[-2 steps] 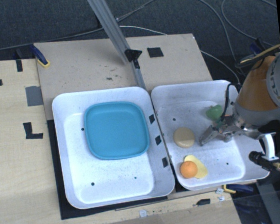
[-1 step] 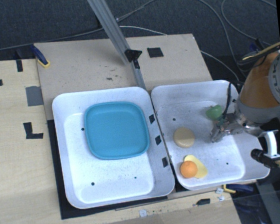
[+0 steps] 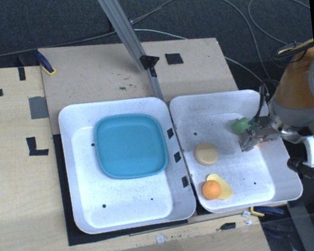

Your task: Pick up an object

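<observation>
The right bin (image 3: 266,191) holds a tan round object (image 3: 206,154), an orange ball (image 3: 211,189) lying against a yellow piece (image 3: 222,186), and a small green object (image 3: 239,124). My gripper (image 3: 251,137) reaches in from the right and hangs low over the bin's right part, just beside and below the green object. Its dark fingers blur together against the bin floor. I see nothing clearly between them.
The left bin (image 3: 84,175) holds a blue square plate (image 3: 130,145). A grey metal pole (image 3: 130,35) slants down to the bins' back edge. Cables run over the dark floor at the back right. The arm's orange band (image 3: 295,81) stands at the right edge.
</observation>
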You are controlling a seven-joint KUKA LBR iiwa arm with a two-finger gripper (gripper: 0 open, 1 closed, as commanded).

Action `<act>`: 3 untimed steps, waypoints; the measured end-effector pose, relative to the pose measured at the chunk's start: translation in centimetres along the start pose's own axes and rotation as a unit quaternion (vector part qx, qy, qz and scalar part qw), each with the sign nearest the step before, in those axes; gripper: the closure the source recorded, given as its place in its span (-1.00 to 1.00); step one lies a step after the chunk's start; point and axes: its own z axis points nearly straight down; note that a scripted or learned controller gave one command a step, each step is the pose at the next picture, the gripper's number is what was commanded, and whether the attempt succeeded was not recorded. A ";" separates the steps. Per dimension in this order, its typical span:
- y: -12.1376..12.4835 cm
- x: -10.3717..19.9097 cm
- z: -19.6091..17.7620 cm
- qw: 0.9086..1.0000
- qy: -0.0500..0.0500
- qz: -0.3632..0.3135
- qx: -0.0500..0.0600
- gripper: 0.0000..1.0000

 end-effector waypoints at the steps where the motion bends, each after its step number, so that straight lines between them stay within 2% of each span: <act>1: -0.7 0.5 -5.4 1.000 0.000 0.000 -0.001 1.00; 2: -0.7 0.5 -8.7 1.000 0.000 0.000 0.000 1.00; 3: 0.1 5.7 -7.6 1.000 0.001 -0.002 0.002 1.00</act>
